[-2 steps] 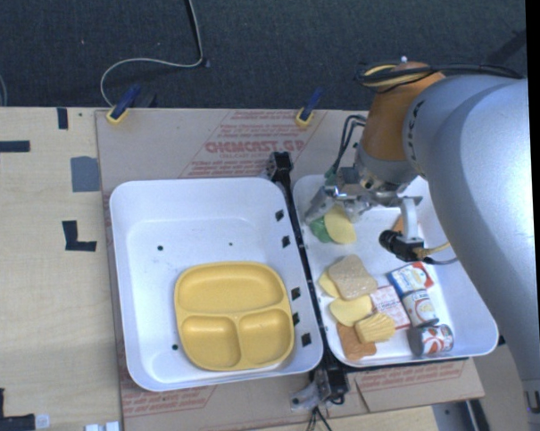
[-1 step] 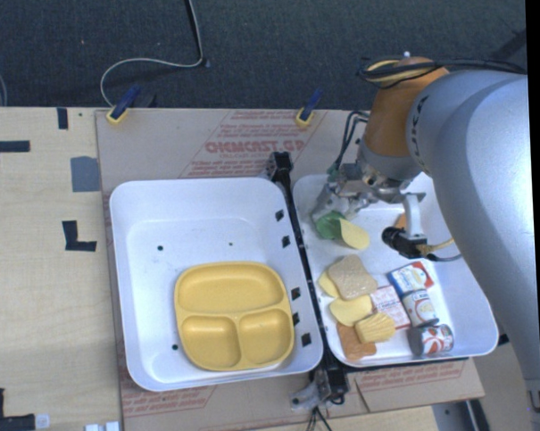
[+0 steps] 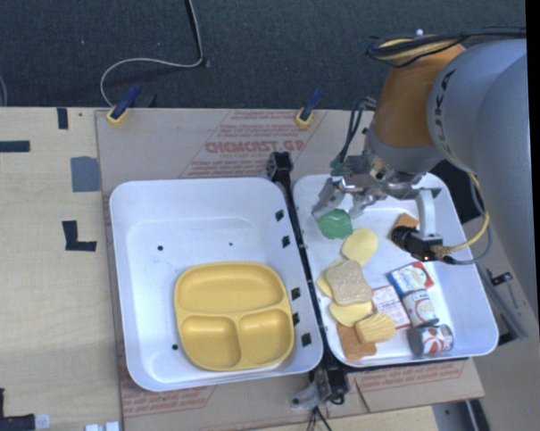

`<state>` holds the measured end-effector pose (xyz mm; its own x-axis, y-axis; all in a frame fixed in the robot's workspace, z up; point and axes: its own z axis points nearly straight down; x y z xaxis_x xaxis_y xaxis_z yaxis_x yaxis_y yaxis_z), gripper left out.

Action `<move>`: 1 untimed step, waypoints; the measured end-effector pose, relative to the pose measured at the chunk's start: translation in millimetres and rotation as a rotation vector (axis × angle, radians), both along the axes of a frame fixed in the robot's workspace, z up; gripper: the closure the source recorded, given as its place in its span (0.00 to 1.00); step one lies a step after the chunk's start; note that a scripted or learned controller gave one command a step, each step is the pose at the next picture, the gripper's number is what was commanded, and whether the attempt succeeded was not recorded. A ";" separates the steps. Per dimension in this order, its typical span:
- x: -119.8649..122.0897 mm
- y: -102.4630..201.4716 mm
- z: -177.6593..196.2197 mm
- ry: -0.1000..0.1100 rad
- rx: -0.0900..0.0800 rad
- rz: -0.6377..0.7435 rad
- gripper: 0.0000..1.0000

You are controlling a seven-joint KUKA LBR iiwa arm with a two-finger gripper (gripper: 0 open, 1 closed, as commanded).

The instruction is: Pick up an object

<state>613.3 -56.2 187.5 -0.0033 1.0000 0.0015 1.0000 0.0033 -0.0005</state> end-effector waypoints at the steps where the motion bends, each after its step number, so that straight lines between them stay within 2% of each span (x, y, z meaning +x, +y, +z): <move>1: -49.7 53.6 24.0 0.003 0.000 0.002 1.00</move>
